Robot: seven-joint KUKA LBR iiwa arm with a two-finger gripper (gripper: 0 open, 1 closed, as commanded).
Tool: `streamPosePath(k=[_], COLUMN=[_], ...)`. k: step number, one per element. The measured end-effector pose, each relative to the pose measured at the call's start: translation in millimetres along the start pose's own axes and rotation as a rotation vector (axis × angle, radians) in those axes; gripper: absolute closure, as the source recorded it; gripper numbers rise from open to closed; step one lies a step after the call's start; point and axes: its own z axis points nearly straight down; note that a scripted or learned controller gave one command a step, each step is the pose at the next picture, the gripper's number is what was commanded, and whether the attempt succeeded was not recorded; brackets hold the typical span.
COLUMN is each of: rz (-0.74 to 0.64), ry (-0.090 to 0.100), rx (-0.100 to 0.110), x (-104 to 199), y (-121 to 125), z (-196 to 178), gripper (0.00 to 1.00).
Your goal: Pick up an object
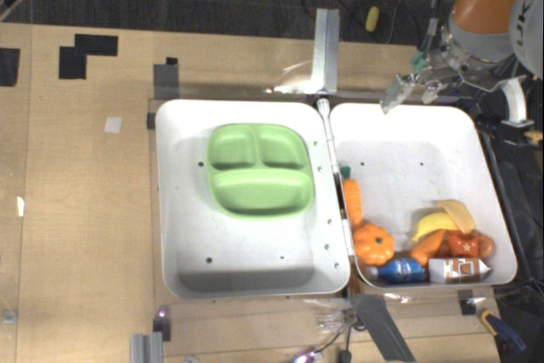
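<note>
My gripper (pixel 406 95) hangs over the far rim of the right bin (pixel 408 140), open, with nothing between its fingers. The objects lie well in front of it, along that bin's near side. An orange carrot (pixel 352 201) lies against the left wall, with a small orange pumpkin (pixel 374 244) just below it. To the right are a yellow banana (pixel 439 222), a second small carrot (pixel 427 246) and a red tomato (pixel 470 245). A blue can (pixel 401 270) and a white carton (pixel 459 269) lie along the near wall.
The left bin (pixel 183 208) holds a green divided plate (pixel 259 168). A metal post (pixel 326 51) stands behind the seam between the bins. Cables run over the dark floor at the back right.
</note>
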Motion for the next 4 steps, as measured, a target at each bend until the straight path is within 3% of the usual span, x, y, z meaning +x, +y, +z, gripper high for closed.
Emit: streamPosePath(k=[1,2,3,4], rz=[0.604,0.234,0.362,0.089], ry=[0.001,0.001,0.003,0.002], rx=[0.007,0.003,0.004,0.004], x=[45.5,37.8,120.9,80.9], y=[-12.8,8.5,32.5,-22.2], z=[51.0,49.5,49.8,49.8], gripper=[0.00,0.00,0.00,0.00])
